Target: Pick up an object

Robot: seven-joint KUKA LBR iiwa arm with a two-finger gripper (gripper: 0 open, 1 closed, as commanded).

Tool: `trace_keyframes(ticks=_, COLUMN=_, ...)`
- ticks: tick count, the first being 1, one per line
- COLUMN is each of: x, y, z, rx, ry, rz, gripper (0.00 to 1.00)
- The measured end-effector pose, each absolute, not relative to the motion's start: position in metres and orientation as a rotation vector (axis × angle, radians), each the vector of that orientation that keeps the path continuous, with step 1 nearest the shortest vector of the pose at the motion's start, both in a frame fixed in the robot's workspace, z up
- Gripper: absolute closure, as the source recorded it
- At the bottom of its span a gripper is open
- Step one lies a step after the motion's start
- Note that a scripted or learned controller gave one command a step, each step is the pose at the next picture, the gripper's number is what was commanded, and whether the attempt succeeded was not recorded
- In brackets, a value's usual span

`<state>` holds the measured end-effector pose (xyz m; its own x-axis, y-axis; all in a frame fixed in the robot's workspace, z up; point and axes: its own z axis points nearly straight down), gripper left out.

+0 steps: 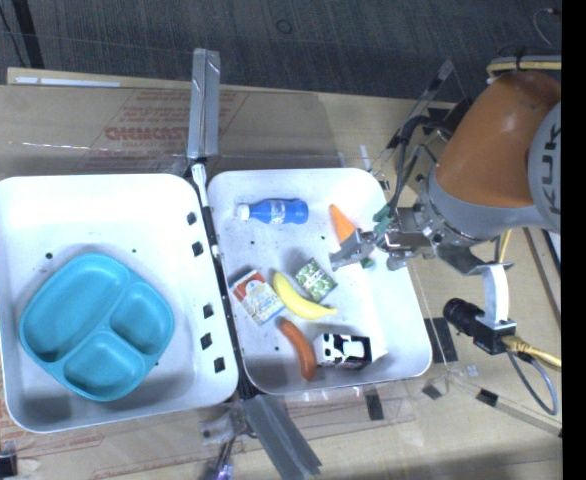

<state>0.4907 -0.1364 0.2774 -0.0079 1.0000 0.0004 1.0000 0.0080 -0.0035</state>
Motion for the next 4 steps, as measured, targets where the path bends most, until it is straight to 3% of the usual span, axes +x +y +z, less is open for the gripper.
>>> trace_keyframes(ticks=1, x=0.519, y=-0.151, z=0.169, rx=-2.129, ry=-2.304, rz=0.005, gripper=0.0)
trace_keyframes(ticks=2, x=0.522, y=-0.139, z=0.099, rx=-2.065, ry=-2.383, rz=-0.008, gripper=0.0)
trace_keyframes(ticks=3, x=0.519, y=-0.138, z=0.103, rx=-2.051, ry=-2.381, rz=0.0, gripper=1.0)
trace_keyframes(ticks=4, x=0.551, y=-0.084, z=0.192, rx=-2.022, ry=-2.402, rz=0.001, gripper=1.0)
